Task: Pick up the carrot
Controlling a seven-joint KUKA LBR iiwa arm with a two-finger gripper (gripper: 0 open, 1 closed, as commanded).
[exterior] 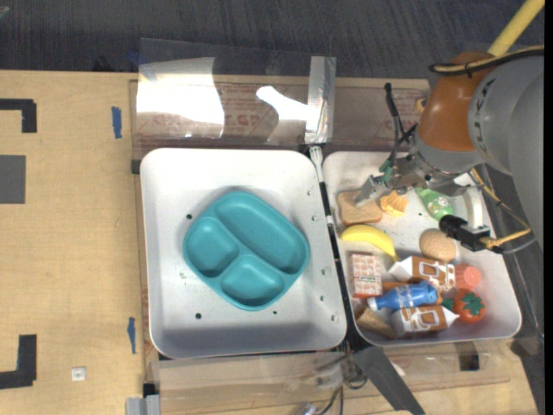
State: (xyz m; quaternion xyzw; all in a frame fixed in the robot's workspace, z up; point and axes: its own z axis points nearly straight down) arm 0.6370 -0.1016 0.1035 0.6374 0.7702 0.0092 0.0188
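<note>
A small orange piece that looks like the carrot (395,202) lies in the upper part of the right bin (505,318), between a slice of bread (357,207) and a green item (436,204). My gripper (386,182) hangs low over the bin's back, just above and slightly left of the carrot. The grey arm with its orange band (449,115) comes in from the upper right. The view does not let me tell whether the gripper touches the carrot.
The right bin also holds a banana (367,239), a brown roll (439,245), small cartons (367,275), a blue bottle (404,299) and a red tomato (469,306). The left bin (164,188) carries a teal divided plate (246,247).
</note>
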